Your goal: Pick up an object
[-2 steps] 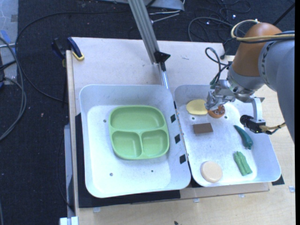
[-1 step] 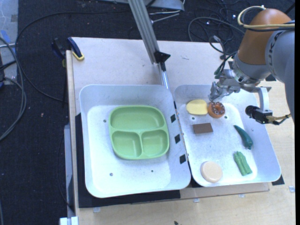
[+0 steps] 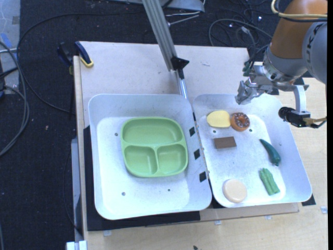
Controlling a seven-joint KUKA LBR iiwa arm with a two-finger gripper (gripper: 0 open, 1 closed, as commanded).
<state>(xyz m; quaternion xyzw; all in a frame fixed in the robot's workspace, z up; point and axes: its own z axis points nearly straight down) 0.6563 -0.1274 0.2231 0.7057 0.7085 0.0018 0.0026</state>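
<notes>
Nearest you, the cream disc (image 3: pixel 234 190) and green bean (image 3: pixel 269 182) hug the right bin's (image 3: pixel 291 155) front rim. Farther back, open floor surrounds the brown block (image 3: pixel 225 142). Beyond the doughnut (image 3: pixel 240 121), the gripper (image 3: pixel 243 97) hovers; its spread you cannot tell.

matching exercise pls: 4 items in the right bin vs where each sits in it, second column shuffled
Items:
1. brown block
2. round cream piece
3. yellow piece
4. dark green pepper

Places in the right bin:
A. near edge, closest to the camera
B. right side, just above the light green bundle
C. far left, touching the doughnut
D. middle, just below the yellow piece

Pairs: 1-D, 2-A, 3-C, 4-B
</notes>
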